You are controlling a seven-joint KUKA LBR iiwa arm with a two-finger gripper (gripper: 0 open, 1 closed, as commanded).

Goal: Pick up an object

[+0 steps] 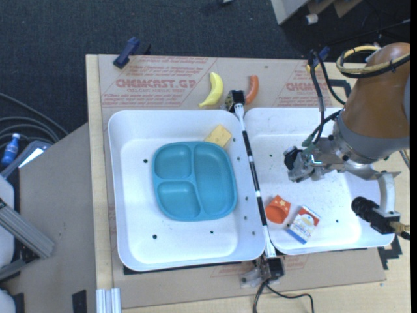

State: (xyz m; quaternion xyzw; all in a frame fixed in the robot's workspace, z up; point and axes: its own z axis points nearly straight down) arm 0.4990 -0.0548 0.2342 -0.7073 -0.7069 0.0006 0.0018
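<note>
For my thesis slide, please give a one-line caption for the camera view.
KUKA arm's tool hovers over the right bin above an orange piece and small carton; blue divided plate fills the left bin.

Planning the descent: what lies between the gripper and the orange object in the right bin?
In the camera view, only bare white bin floor lies between the gripper and the orange object.
</note>
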